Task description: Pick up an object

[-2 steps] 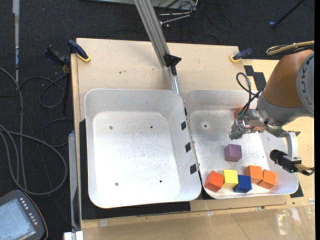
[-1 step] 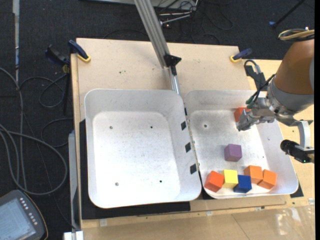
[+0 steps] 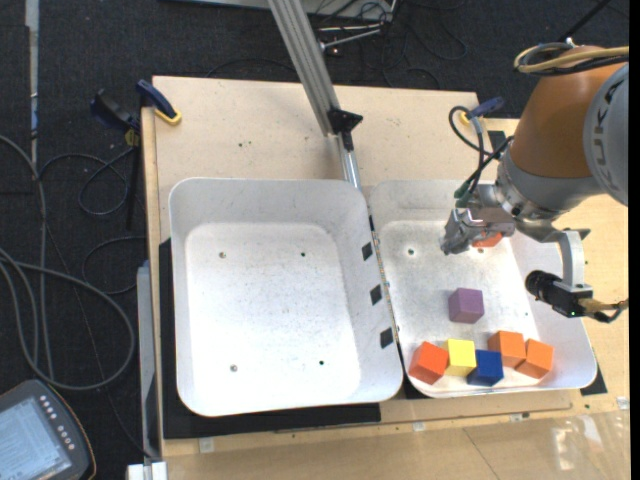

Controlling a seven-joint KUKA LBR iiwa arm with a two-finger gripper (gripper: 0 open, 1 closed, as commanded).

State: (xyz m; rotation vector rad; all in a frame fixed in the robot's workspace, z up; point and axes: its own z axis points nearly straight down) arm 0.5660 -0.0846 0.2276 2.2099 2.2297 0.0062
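Orange blocks (image 3: 430,360) three; purple (image 3: 466,305), yellow (image 3: 461,354), blue (image 3: 487,367) one each.

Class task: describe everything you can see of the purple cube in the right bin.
The purple cube is a small, matte, lilac block, like foam or painted wood. It sits flat on the right bin's floor near the middle, turned slightly, alone. Nothing touches it: the gripper is above it in the view, and the other blocks lie apart along the near rim.

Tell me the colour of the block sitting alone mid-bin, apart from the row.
Purple block, in the camera view.
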